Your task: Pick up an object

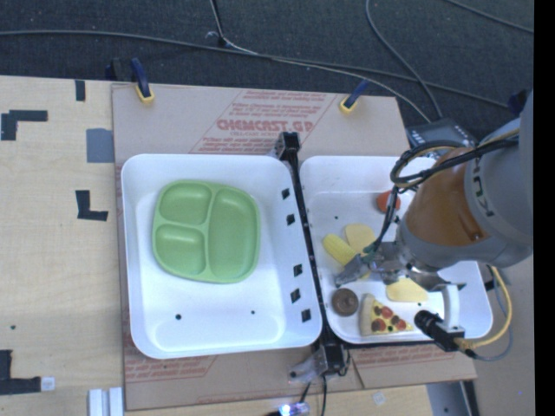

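1. Desk [52,258]: light wood surface with dark tape marks toward its left edge. A brown cardboard sheet [260,124] lies on it under both bins, held at its far edge by two clamps with blue and yellow grips [141,85].
2. Writing: red print on the cardboard reads "CHEMCAST GP" (smaller lines beside and below it are too fine to read). More red print at the cardboard's near edge cannot be read.
3. Left bin [139,319]: shallow, white. It holds a green divided plate [206,230], three compartments, lying flat in the bin's far half.
4. Right bin [334,172]: shallow, white, touching the left bin along a black joint.
5. Right bin contents: two yellow pieces [349,242] lie just beside each other near the bin's middle. A brown round piece [345,301] sits toward the near left corner, with a toy pizza slice [384,317] just beside it on the near edge. Another yellow piece [406,291] lies beyond the slice. A small red-orange item [383,201] shows at the far side, partly behind the arm.
6. Arm [468,206]: grey with an orange band, reaching in from the right over the right bin.
7. Pincer [362,265]: low over the middle of the right bin, just beside the yellow pieces. Whether it is wide, narrow or holding anything cannot be told (the metal parts blur together).
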